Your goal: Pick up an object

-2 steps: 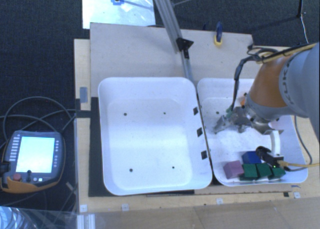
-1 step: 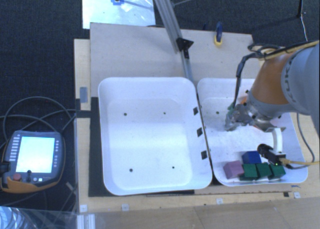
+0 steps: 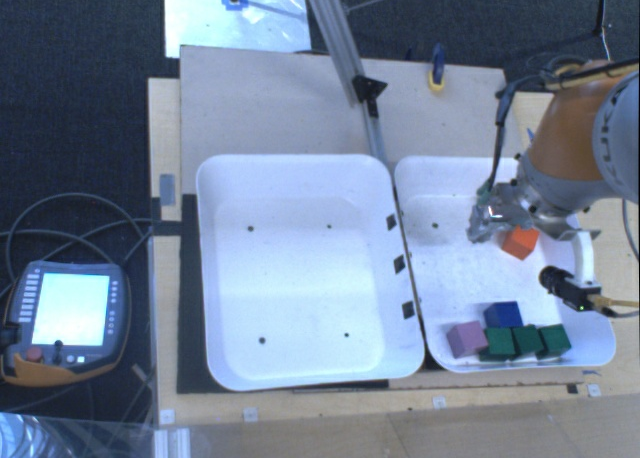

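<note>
In the right bin (image 3: 440,208), my gripper (image 3: 487,222) hangs low over the bin's upper middle, on the grey arm with the orange band (image 3: 570,136) that comes in from the right. An orange block (image 3: 520,243) sits just to the right of and below the gripper's tip, very close to it; whether they touch I cannot tell. Along the bin's front edge lie a blue block (image 3: 503,314), a pink block (image 3: 465,338) and three green blocks (image 3: 524,342) packed together.
The left bin (image 3: 215,246) stands beside the right one, with a shared wall between them. A slanted metal pole (image 3: 335,26) rises at the back. A teach pendant (image 3: 65,321) with cables lies off the bench at left.
</note>
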Controlling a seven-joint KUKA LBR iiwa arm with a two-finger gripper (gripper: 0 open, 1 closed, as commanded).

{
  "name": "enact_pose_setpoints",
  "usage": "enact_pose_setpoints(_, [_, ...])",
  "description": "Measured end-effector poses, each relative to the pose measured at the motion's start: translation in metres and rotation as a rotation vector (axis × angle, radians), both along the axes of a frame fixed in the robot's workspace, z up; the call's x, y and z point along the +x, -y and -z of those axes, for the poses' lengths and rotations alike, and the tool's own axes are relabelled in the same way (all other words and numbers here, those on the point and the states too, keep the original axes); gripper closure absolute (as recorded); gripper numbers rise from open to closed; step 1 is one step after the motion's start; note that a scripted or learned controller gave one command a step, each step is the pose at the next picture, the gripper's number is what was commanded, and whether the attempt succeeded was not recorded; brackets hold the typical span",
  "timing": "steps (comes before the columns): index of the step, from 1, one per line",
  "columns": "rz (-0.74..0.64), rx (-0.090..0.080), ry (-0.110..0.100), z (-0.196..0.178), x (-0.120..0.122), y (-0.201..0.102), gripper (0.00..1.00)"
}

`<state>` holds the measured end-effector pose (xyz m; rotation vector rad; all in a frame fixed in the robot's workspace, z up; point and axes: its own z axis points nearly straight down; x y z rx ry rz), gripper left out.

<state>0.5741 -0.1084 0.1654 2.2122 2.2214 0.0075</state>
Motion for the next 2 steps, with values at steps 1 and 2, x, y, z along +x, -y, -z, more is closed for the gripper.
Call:
enact_pose_setpoints(1, [-0.001, 0.000, -0.001, -0.045, 0.001, -0.006, 1.00])
enact_pose_setpoints(2, [-0.001, 0.000, 0.000, -0.094, 0.011, -0.002, 1.00])
